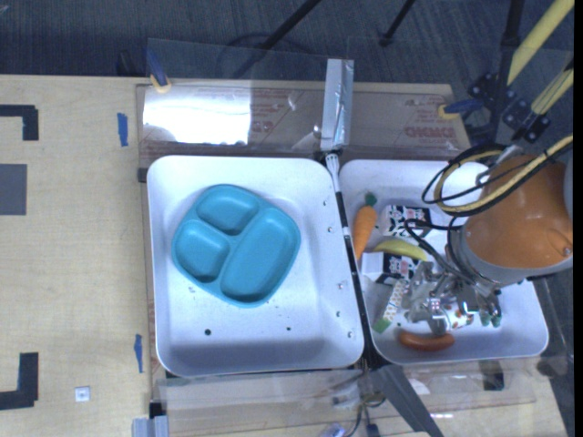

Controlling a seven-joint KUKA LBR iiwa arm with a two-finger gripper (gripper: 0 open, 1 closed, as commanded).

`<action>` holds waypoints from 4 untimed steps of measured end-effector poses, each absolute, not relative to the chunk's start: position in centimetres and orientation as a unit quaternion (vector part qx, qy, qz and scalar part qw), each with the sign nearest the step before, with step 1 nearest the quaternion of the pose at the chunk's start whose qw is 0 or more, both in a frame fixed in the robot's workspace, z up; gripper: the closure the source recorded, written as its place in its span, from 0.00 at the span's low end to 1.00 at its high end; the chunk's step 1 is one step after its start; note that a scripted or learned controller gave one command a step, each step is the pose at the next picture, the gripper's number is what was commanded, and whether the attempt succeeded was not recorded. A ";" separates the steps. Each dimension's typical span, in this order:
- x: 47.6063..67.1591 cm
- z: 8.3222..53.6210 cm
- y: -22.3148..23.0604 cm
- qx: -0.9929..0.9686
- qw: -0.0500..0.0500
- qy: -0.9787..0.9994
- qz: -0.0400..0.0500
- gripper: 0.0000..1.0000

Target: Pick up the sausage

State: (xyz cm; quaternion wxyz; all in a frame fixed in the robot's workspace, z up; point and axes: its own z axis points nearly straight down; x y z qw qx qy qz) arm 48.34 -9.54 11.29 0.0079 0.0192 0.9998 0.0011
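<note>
Wooden counter (pixel 64 244) bears two bins; jaws (pixel 444 309) hover just above the sausage (pixel 426 340), seemingly to grasp; their state I cannot tell.

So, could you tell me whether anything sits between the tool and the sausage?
Nothing visible does. The tool hangs just above the reddish-brown sausage near the front wall of the right white bin. The orange carrot and yellow banana lie farther back.

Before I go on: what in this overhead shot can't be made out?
- Tool: finger state unreadable in the wrist clutter and cables.
- Sausage: top edge crowded by the tool; contact unclear.
- Printed items beside the carrot: partly under cables, too small to identify.
</note>
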 end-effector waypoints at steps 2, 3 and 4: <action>48.7 14.3 -12.1 -0.152 0.001 0.988 0.000 1.00; 48.9 8.9 -9.3 -0.235 0.003 0.972 -0.001 1.00; 49.1 9.9 -9.2 -0.234 0.006 0.972 -0.001 1.00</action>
